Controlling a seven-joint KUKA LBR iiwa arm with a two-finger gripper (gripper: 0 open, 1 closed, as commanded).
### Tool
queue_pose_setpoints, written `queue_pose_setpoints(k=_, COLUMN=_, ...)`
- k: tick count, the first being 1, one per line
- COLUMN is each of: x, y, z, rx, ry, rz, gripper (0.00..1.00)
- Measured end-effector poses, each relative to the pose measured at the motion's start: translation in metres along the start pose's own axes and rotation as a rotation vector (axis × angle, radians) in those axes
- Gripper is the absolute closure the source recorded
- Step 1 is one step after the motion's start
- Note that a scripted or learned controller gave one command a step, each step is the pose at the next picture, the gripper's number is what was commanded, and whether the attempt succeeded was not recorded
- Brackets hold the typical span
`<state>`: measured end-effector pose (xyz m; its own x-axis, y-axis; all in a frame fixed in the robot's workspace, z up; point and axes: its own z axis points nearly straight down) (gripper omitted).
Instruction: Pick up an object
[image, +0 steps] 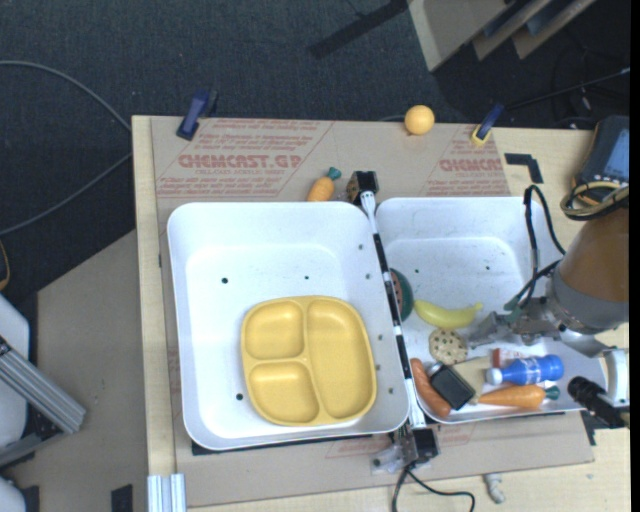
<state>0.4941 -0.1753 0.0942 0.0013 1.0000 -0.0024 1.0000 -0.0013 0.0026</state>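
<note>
In the right bin (440, 225), nearest, one orange carrot (512, 397), one blue-capped white bottle (525, 372) and one black block (452, 386) are seen; behind them one speckled cookie (447, 346) and one yellow banana (447, 314). The pincer (497, 326) is poised beside the banana; whether it is open cannot be told. One yellow three-compartment plate (308, 358) is held in the left bin (200, 290).

Red print on brown cardboard sheet (250, 150) over the tabletop, behind left bin: reads approx. "CHEMCAST GP". Same red print repeated behind right bin, partly covered. Smaller lines illegible.
</note>
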Motion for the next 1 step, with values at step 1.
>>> queue_pose_setpoints(k=1, x=0.0023, y=-0.0152, z=0.0099, rx=0.003, ry=0.003, rz=-0.001, gripper=0.00)
